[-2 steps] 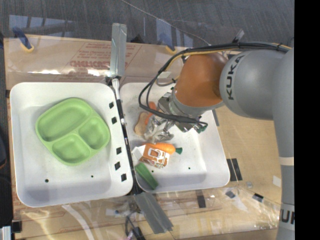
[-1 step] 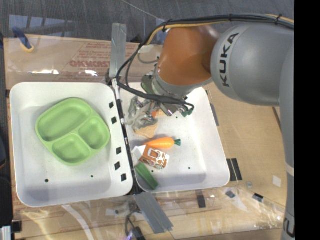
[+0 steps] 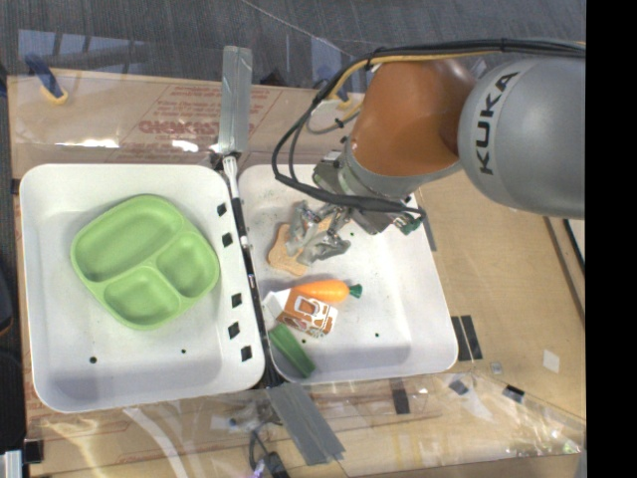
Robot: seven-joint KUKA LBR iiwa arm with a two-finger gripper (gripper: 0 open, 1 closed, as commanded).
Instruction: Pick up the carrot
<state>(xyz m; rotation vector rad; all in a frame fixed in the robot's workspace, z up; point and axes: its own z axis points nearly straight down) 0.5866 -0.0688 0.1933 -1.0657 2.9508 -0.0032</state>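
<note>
Two shallow white bins are seen side by side on the counter (image 3: 119,127). The left bin (image 3: 60,366) carries a green divided plate (image 3: 144,259) near its middle. In the right bin (image 3: 418,317), the carrot (image 3: 320,291) is found at the lower centre of the frame, lying roughly level, its orange body pointing left and its small green top to the right. Just below and left of it, touching it, a small orange-and-white carton (image 3: 307,315) is seen, and a green object (image 3: 292,350) lies at the bin's lower left corner. A tan, flat piece (image 3: 287,252) rests above the carrot, toward the divider between the bins.

The arm (image 3: 498,118) is extended in from the upper right, with its orange band above the wrist. The end effector (image 3: 320,231) is held above the upper middle of the right bin, just beside the tan piece and apart from the carrot. Whether it is released or clenched cannot be told; nothing is seen gripped in it.
</note>
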